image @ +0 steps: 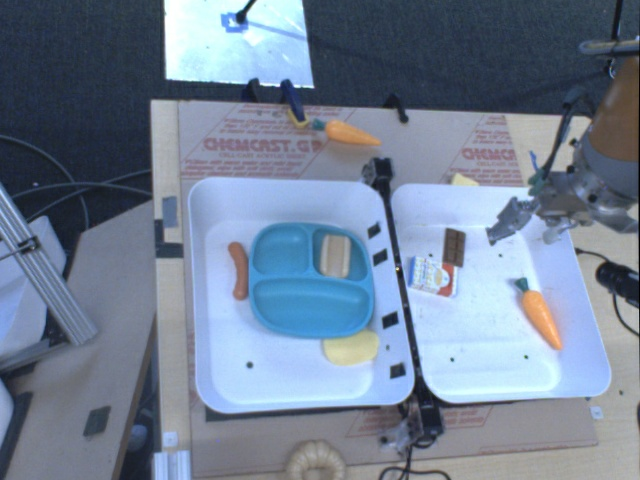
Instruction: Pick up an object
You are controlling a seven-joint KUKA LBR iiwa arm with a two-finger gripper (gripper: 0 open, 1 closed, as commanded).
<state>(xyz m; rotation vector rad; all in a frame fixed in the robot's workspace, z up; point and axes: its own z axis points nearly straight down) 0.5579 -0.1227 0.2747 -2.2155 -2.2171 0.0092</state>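
Observation:
My gripper (528, 230) hangs over the upper right part of the right bin (500, 368), open, with nothing between its fingers. One grey finger (501, 226) points left and the other (557, 232) sits to the right. Below it an orange carrot (540, 315) lies on the bin floor. A brown chocolate bar (454, 247) and a small printed packet (434, 276) lie to the gripper's left, near the divider.
The left bin (220, 368) holds a blue divided plate (300, 303) with a tan slice (334, 256), a sausage (239, 270) and a yellow piece (351, 348). A second carrot (346, 133) lies on the board behind the bins. A yellow bit (463, 179) rests at the right bin's far rim.

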